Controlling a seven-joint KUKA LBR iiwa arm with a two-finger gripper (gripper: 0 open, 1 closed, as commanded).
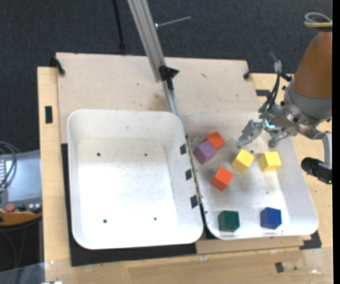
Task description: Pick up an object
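Observation:
The right bin (297, 203) holds several small blocks. An orange block (216, 139) touches a purple block (205, 151) near the bin's left wall. An orange-red block (221, 178) lies below them. Two yellow blocks (243, 160) (269, 160) sit in the middle, with a green block (229, 220) and a blue block (270, 217) at the front. My gripper (260, 138) hangs open over the bin's back part, just above and between the two yellow blocks. Nothing sits between its fingers.
The left bin (128, 176) sits beside the right one, their walls meeting at a divider with black clips (189, 173). A slanted aluminium post (148, 34) rises behind the bins. A control pendant (13, 188) lies off the bench's left edge.

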